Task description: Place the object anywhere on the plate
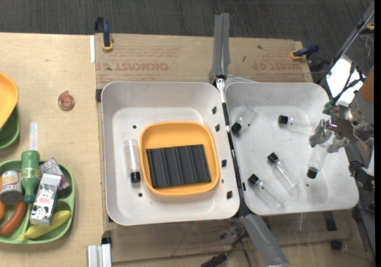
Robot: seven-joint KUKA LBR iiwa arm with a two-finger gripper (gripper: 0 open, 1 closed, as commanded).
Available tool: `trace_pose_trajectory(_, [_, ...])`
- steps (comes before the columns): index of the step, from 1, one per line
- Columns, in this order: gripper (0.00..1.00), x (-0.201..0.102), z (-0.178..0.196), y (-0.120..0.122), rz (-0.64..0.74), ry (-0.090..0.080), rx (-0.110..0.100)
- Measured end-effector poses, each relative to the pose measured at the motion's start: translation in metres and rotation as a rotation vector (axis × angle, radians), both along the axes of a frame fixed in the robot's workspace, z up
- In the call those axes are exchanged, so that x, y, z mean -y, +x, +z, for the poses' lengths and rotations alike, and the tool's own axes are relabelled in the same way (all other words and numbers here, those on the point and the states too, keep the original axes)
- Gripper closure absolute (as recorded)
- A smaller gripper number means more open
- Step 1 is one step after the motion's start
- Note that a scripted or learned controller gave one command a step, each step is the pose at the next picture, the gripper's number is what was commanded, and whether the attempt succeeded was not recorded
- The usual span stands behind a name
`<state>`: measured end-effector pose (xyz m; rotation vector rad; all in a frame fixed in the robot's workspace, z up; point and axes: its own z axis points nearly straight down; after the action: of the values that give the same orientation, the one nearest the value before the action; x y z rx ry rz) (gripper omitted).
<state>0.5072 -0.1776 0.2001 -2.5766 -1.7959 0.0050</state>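
Note:
An orange plate (178,132) with a dark ridged insert lies in the left bin (119,105). Several clear vials with black caps are scattered in the right bin (262,96). My gripper (326,140) hangs over that bin's right side, open. Its fingers stand either side of the upper end of one vial (314,163), which lies with its cap toward the front. I cannot see the vial lifted off the bin floor. Other vials lie at the centre (280,167), front left (262,188) and back (292,121).
One more vial (131,158) lies in the left bin beside the plate's left rim. A green tray of toy food (59,221) and an orange dish (7,102) sit on the bench at the far left. A metal divider (221,51) runs between the bins.

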Motion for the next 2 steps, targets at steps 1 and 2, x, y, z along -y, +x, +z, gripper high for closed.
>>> trace_pose_trajectory(1, [1.0, 0.032, -0.01, 0.012, 0.229, 0.0, 0.001])
trace_pose_trajectory(2, [1.0, 0.039, -0.006, 0.05, 0.36, 0.0, 0.001])
